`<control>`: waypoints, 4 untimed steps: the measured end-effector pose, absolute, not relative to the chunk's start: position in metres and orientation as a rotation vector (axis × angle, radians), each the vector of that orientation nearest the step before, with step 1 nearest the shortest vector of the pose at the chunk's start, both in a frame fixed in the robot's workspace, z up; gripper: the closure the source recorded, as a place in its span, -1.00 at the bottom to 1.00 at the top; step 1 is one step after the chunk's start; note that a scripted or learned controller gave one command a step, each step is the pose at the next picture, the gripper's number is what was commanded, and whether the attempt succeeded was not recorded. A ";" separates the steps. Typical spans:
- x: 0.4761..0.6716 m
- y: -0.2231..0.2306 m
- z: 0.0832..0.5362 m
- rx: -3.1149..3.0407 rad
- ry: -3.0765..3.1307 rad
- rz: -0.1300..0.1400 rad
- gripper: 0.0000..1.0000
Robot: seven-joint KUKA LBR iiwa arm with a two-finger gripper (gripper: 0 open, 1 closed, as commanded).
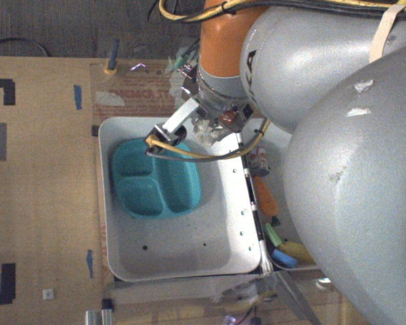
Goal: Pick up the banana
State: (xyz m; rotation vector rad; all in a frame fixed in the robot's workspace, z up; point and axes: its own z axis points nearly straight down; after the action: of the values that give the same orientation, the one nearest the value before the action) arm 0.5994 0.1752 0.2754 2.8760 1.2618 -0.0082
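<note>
Gripper point(212, 122) hovering over the left bin point(183, 263), at the top end in view, close to the rim shared with the right bin point(277, 139). Just above the top edge of the teal divided plate point(155, 181). Cannot tell whether released or clenched: hidden under the wrist at this angle. Nothing visibly held.

Banana point(296, 250): most likely the yellow piece at the bottom end of the right bin, mostly covered by the arm's grey link. Wrong bin relative to gripper, well apart from it. Packed just beside a blue piece point(284, 259) and a green piece point(274, 234), with an orange carrot-like item point(264, 195) further up the same strip.

Failure modes from here:
- Descending at current spot: lands on plate or bare bin floor, no banana there.
- Crossing to right bin too low: clips the shared rim.
- Closing on the cluster: likely grabs blue or green neighbour instead, or pinches two at once and drops both.
- Banana near the bin wall: little room for approach, glancing contact, slip on the curved skin.
- Target occluded by own arm: pose estimate shaky, ID as banana unconfirmed.
</note>
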 end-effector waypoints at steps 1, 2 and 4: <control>0.568 0.107 0.305 2.872 1.276 -0.014 1.00; 0.595 0.140 0.331 3.121 0.331 -0.004 1.00; 0.656 0.078 0.405 3.123 0.317 -0.005 1.00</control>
State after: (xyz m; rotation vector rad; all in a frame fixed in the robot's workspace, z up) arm 0.6559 0.0785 0.4045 3.1225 0.3168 -0.0046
